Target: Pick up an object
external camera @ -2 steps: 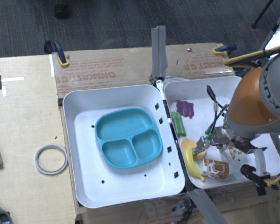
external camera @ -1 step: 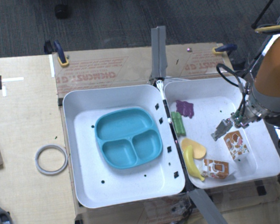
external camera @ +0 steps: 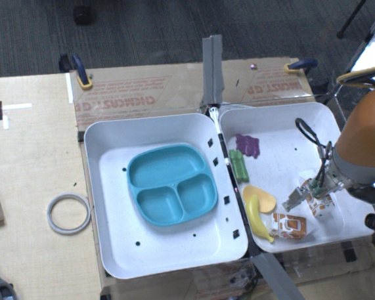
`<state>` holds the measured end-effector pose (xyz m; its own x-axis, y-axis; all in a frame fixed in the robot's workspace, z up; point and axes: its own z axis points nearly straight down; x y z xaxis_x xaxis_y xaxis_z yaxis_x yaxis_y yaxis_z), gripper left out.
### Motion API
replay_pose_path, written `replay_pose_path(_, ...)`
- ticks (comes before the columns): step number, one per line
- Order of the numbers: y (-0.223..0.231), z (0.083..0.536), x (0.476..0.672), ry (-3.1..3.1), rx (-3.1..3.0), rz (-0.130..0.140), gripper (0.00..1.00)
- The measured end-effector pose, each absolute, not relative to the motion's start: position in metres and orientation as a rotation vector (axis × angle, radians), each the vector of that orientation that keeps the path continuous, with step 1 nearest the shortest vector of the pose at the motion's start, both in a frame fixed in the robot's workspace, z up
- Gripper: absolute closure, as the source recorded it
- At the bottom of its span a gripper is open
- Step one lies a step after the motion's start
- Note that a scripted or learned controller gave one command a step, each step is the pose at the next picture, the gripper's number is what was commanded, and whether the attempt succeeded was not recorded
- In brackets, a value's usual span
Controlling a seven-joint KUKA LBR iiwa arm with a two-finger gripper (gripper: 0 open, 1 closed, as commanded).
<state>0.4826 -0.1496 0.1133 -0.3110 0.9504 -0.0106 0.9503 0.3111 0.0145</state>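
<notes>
Camera view shows a pale wooden bench [external camera: 24, 162] on dark carpet [external camera: 161, 16]. The gripper [external camera: 309, 197] hangs low in the right bin [external camera: 274, 121], right of the banana [external camera: 257, 218]; its grasp cannot be told.

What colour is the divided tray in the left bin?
The tray is light blue, seen clearly in the camera view.

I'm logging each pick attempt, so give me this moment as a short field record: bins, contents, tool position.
left bin: white shallow bin holding a blue three-compartment plastic tray
right bin: white shallow bin with a purple crumpled piece, green block, yellow banana, orange-and-white small carton
tool: low over the right bin, near the carton
bench: grey ring left of the bins
</notes>
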Motion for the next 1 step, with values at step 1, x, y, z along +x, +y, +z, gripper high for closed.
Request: replay_pose_path(1,-0.1094,0.2158,0.5553,2.901,1.202,0.000,0.00)
